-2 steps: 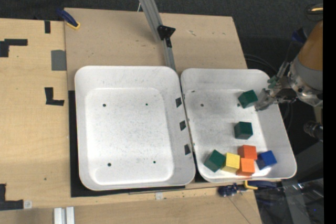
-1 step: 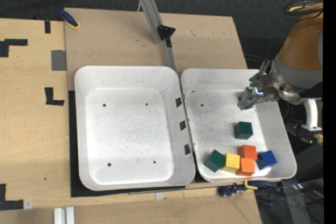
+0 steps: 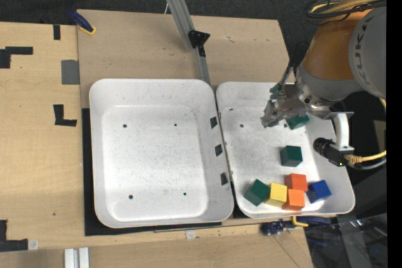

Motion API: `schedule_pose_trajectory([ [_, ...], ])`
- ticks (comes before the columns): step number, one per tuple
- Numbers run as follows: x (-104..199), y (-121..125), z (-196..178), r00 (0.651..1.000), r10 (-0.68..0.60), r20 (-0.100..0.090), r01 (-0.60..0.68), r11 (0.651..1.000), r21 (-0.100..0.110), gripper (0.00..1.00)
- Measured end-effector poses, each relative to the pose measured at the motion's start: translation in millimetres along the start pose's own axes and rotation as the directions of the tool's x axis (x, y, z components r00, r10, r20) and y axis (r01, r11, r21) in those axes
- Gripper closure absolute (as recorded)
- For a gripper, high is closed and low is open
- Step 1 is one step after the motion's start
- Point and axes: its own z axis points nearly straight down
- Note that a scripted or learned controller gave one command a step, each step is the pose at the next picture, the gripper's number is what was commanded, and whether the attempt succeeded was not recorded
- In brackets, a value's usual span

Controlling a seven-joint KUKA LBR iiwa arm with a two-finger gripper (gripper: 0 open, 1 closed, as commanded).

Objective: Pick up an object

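Green block beside pincer, grip state unclear; off-centre closing could nudge it away.

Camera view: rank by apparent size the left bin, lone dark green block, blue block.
1. left bin, by far the largest.
2. lone dark green block.
3. blue block, only slightly smaller than the green one; too close to rank firmly.

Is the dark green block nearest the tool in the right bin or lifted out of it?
In the bin. The dark green block sits alone on the right bin floor, below the tool and apart from it.
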Motion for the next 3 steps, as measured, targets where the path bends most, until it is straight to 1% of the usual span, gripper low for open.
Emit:
schedule_pose_trajectory([
  [1,52,20,-9,1.0,-0.001,-0.001,0.001,1.0,-0.002,1.0],
  [2,102,27,-17,1.0,-0.001,-0.001,0.001,1.0,-0.001,1.0],
  [3,161,31,-13,1.0,-0.001,0.0,0.001,1.0,0.0,1.0],
])
